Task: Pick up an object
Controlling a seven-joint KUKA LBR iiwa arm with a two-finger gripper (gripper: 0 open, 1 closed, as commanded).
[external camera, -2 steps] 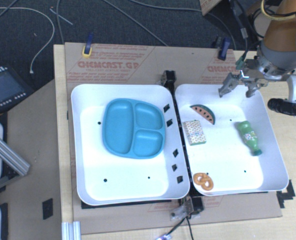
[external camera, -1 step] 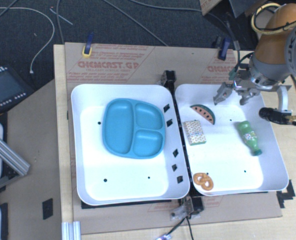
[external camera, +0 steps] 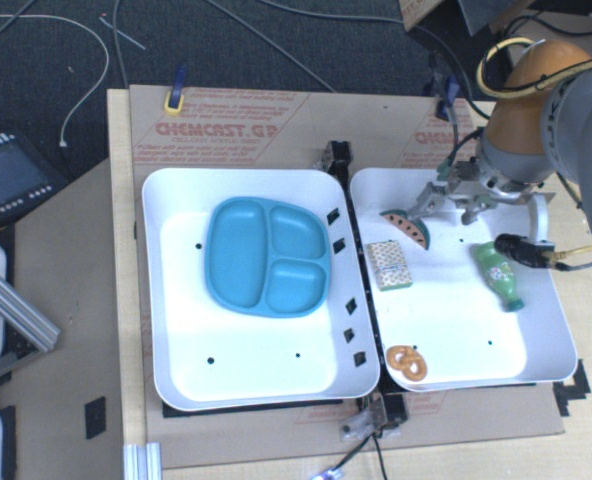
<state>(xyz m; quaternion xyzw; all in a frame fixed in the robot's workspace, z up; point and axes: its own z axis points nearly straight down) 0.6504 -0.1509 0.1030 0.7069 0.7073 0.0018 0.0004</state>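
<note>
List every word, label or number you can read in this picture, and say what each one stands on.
"CHEMCAST GP", red print, repeated on the brown board under the bins; smaller red lines beneath it are too blurred to read.
The same red print at the board's right end, behind the arm: blurred, unreadable.
Patterned packet: no readable text.
Green bottle: marks too small to read.

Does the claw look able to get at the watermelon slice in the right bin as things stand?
Probably yes. The claw hangs just beside the watermelon slice, which lies flat on the right bin floor. The patterned block lies apart from it, leaving the slice free from above.
</note>
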